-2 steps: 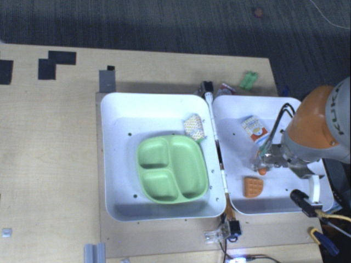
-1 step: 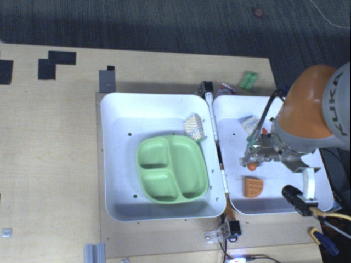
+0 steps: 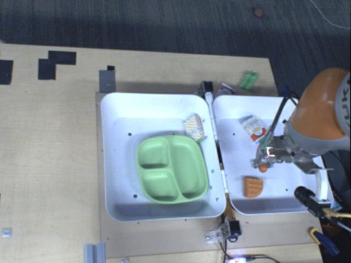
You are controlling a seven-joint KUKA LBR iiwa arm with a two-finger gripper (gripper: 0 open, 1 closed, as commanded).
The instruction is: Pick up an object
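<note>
Nearest of all in the right bin (image 3: 237,201) lies a small waffle-shaped toy (image 3: 253,187), tan-orange with a grid pattern on its face, flat on the white floor close to the near wall. It looks like the likeliest thing to pick: roughly square, with no marked long axis, lying apart from everything else. Just beyond it hangs the gripper (image 3: 264,160), carried by the grey arm that comes in from the right under its orange band (image 3: 323,106). The waffle sits a little nearer and slightly to the left of the fingertips, close but not touching. A small orange-red bit (image 3: 264,168) shows right at the tips; whether it is a separate object or something caught there I cannot tell, nor can I tell how far apart the fingers stand, since the wrist hides them from above. By my judgement the coming move is a short shift toward the near side and a touch left before descending. Farther back in the same bin lies a small white packet with blue and red print (image 3: 252,127). In the left bin (image 3: 112,163) rests a green divided plate (image 3: 172,167), with a speckled pale object (image 3: 193,126) at its far right corner.
</note>
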